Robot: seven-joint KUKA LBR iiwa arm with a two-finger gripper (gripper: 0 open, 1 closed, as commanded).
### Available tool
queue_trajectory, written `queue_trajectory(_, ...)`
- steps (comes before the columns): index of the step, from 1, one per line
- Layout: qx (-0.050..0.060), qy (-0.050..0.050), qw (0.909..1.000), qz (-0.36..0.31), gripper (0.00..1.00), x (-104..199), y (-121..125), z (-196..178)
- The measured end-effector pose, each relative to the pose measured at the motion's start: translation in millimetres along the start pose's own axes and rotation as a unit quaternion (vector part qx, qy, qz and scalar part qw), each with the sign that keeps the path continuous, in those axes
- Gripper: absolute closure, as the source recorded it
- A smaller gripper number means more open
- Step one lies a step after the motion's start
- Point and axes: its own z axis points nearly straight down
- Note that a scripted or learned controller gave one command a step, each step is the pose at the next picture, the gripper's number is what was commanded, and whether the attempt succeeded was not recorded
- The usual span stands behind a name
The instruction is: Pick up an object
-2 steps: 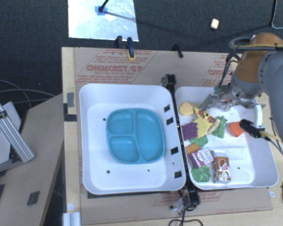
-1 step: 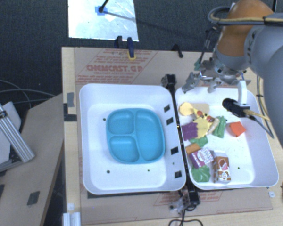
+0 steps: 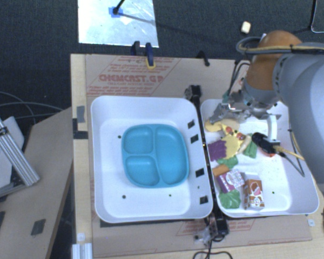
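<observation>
while the gripper (image 3: 230,108) hangs low at the right bin's (image 3: 302,196) far left corner, finger state i cannot tell, the yellow toy (image 3: 228,128) lies just below it, toward the camera.

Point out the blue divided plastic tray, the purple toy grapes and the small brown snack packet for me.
Blue divided plastic tray (image 3: 154,156), camera view, central ridge.
Purple toy grapes (image 3: 217,148), camera view, middle of the bunch.
Small brown snack packet (image 3: 253,192), camera view, front face.

One fixed overhead camera, slanted down on both white bins (image 3: 151,104); bench-wide framing
</observation>
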Motion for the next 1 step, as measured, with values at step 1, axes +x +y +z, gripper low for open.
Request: queue_trajectory(1, 0.002, 0.001, 1.0, 0.0, 0.0, 2.6, -22.7, -23.1)
